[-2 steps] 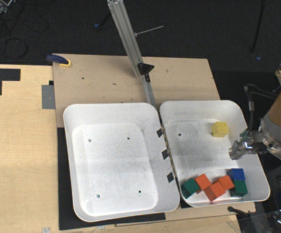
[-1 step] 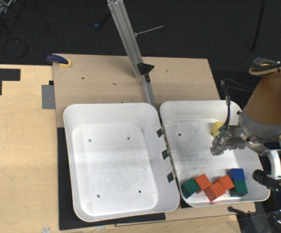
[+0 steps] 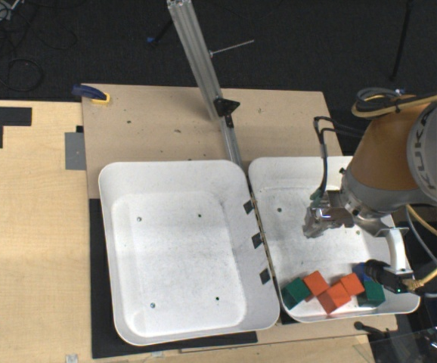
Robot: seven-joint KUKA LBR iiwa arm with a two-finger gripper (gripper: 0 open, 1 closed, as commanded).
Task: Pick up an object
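Observation:
Several small blocks lie bunched at the front edge of the right bin (image 3: 294, 180): a green block (image 3: 297, 291), an orange block (image 3: 316, 282), a larger orange block (image 3: 339, 293), a blue piece (image 3: 372, 271) and a green piece (image 3: 372, 293). My gripper (image 3: 318, 221) hangs over the middle of the right bin, behind the blocks and apart from them. Nothing shows under it but the white bin floor.
The left bin (image 3: 128, 184) lies beside the right one, with black clips (image 3: 258, 239) along the shared wall. A slanted aluminium rail (image 3: 202, 59) rises behind the bins. The arm's orange band (image 3: 388, 153) and cables cover the right bin's far right side.

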